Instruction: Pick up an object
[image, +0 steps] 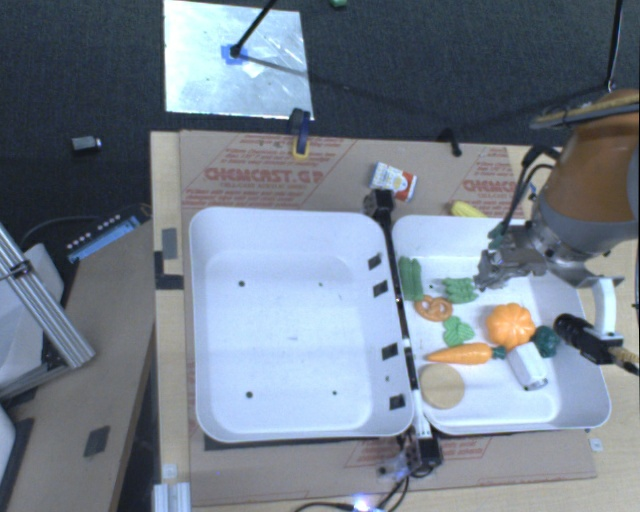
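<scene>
Toy food fills the right bin (575, 405), and that is where the gripper (490, 272) hangs, low over the upper middle of the bin. From where I stand it looks like a dark grey cluster of metal, and I cannot tell how wide it stands or whether anything is caught in it.

Just to the gripper's left, almost under its tip, lies a leafy green piece (460, 289). Further left, against the bin's inner wall, is a long green pod (410, 276), with an orange pretzel (434, 307) just below it. Below the gripper sits an orange pumpkin (511, 324), and left of the pumpkin a small green floret (459, 330). A carrot (462, 353) lies lengthwise below those two, touching or nearly touching the pumpkin's lower edge. A round tan cookie (441, 386) rests below the carrot, near the bin's lower left corner. Down and to the right of the gripper are a white cylinder (529, 368) and a dark teal lump (546, 342) beside it.

Above the gripper, outside the bin on the desk (260, 168), lies a yellow banana (467, 210). Well to the gripper's left sits the left bin (290, 330). The arm (595, 185), with its orange band, comes in from the right.
</scene>
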